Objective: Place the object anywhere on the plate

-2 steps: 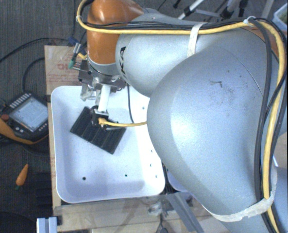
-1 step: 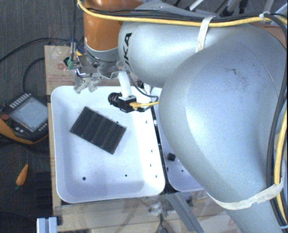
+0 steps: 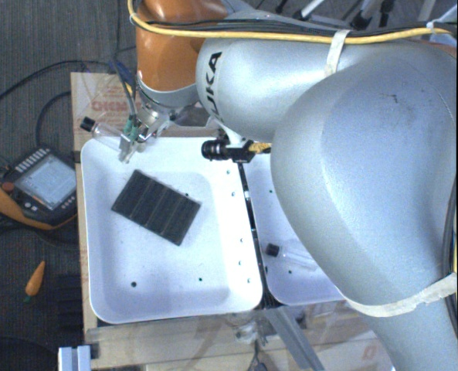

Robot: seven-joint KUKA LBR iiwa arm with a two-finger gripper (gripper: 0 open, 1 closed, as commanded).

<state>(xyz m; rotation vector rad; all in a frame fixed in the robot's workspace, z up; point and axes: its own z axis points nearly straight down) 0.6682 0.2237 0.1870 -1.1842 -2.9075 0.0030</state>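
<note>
Grey arm (image 3: pixel 352 153) over both bins, gripper (image 3: pixel 128 147) at left bin's (image 3: pixel 105 284) far rim beyond dark plate (image 3: pixel 156 206), finger state unclear.

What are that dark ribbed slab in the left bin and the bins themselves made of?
The dark ribbed plate looks like matte black plastic or rubber: it gives no shine, and parallel grooves run across it. The left bin seems to be glossy white moulded plastic, judging by its rounded corners and soft reflections. Neither can be told for certain.
</note>
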